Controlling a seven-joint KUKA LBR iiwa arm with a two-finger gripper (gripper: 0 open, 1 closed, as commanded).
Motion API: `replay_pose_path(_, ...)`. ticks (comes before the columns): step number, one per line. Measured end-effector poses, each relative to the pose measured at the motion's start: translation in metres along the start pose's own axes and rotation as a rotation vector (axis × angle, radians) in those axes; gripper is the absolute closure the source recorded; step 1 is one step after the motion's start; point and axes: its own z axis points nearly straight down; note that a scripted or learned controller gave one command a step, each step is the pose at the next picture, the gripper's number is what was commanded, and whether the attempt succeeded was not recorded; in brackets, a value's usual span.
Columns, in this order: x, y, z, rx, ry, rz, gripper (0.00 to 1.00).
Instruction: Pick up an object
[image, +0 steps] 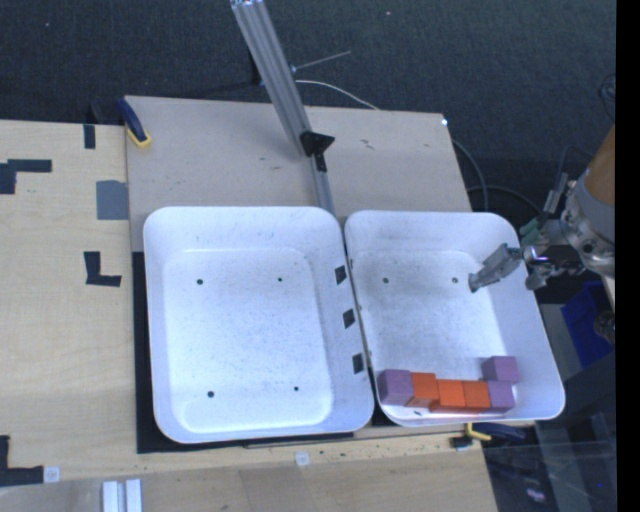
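Purple and orange blocks (452, 390): we see them packed in a row along the near wall of the right bin (430, 232), purple at each end, orange between, one more purple block (500, 368) sitting just behind the right end; these are the only candidates we find for the pick

Gripper (489, 272): we see it over the right bin's far right part, near the right wall, reaching in from the arm (590, 235); it is well apart from the blocks and nothing sits between its fingers

Finger state: we cannot tell whether they are spread or pressed together, since at this slant they read as one grey shape

Left bin (240, 225): we see only its white speckled floor, so we judge the work belongs in the right bin

Risk, crowding: we judge the blocks touch each other, so a finger may land on top of a neighbour instead of sliding beside the chosen one

Risk, wall: we judge the row hugs the near rim, leaving little room for a finger on that side; a descent there could strike the rim or push the bin

Risk, shove: we expect a closing squeeze along the row to scatter the blocks and come away with nothing

Safer choice: we judge the lone purple block behind the row offers the freest sides
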Motion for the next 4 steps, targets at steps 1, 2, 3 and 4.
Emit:
replay_pose_path(1,0.035,0.031,-0.014,0.001,0.0,0.001,0.0)
replay_pose_path(2,0.049,0.05,-0.008,0.004,-0.002,0.005,0.0)
replay_pose_path(3,0.017,0.104,0.045,0.007,-0.004,0.008,0.0)
replay_pose_path(4,0.005,0.126,0.144,0.011,-0.002,0.007,0.0)
